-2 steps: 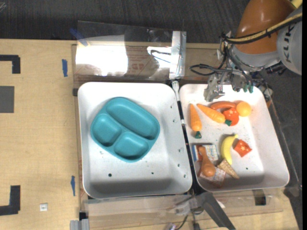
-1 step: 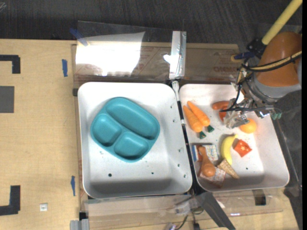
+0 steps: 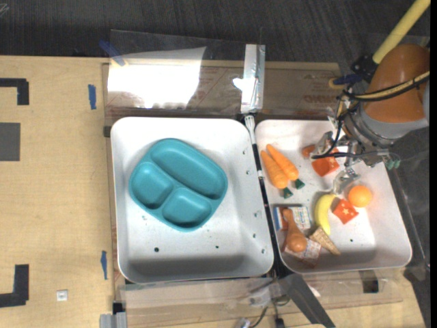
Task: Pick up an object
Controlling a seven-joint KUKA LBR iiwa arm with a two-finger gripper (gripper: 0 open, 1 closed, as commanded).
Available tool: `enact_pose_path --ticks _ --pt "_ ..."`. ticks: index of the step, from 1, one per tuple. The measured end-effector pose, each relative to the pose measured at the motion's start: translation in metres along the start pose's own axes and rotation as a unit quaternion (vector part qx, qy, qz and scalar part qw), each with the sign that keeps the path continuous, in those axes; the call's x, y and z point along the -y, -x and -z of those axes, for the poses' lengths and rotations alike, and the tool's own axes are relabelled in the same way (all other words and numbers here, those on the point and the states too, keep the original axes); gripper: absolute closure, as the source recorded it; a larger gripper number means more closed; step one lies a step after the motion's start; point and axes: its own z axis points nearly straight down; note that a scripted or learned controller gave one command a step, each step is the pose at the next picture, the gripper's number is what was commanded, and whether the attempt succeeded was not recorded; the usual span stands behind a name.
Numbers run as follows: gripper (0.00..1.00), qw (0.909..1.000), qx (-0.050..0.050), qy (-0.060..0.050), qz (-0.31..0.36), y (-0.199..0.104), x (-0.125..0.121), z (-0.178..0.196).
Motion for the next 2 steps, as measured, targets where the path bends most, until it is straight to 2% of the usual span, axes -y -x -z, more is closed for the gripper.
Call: enact_pose_path --ticks 1,2 --pt "0.00 0.9996 0.002 -0.001 -0.027 -0.089 -0.076 -0.016" --pt "0.00 0.9995 0.004 -0.003 -0.032 -0.059 -0.091 -0.015"
